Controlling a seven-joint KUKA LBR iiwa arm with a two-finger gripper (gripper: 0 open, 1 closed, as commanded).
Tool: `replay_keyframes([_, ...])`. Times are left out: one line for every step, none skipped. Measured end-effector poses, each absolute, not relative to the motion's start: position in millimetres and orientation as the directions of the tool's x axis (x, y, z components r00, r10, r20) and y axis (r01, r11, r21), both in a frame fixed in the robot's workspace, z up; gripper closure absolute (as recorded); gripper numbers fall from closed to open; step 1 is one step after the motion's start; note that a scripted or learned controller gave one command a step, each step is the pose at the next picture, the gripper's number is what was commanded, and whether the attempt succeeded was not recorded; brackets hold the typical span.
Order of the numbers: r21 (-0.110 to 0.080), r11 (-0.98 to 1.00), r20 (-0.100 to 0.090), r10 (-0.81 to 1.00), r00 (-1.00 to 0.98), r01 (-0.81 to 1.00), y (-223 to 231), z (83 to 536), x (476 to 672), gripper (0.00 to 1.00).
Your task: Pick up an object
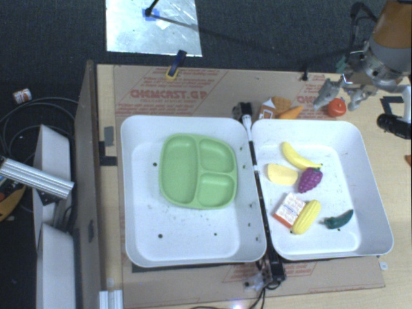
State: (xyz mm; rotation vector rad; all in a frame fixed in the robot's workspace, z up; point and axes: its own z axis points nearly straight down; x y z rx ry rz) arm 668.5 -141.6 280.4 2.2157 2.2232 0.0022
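Overhead, claw around one red ball; right bin: six toy foods; left bin: one green plate.

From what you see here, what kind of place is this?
Probably a robotics lab test bench: two white bins holding toy food such as a banana, loose cables on dark carpet, and a robot arm.

2 white bins: left bin, right bin. Left bin: 1 green divided plate. Right bin, 6 items: 1 banana, 1 yellow wedge, 1 purple grape bunch, 1 corn cob, 1 red-white box, 1 dark green piece. Beyond the right bin's far rim on the surface: 1 carrot, 1 tomato.
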Motion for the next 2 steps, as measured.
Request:
replay_keyframes([0.006, 0.007, -0.002, 1.000, -0.007, 1.000, -141.5, 291.5, 669.4, 1.00])
replay_keyframes([0.006, 0.008, -0.002, 1.000, -0.008, 1.000, -141.5, 291.6, 669.4, 0.00])
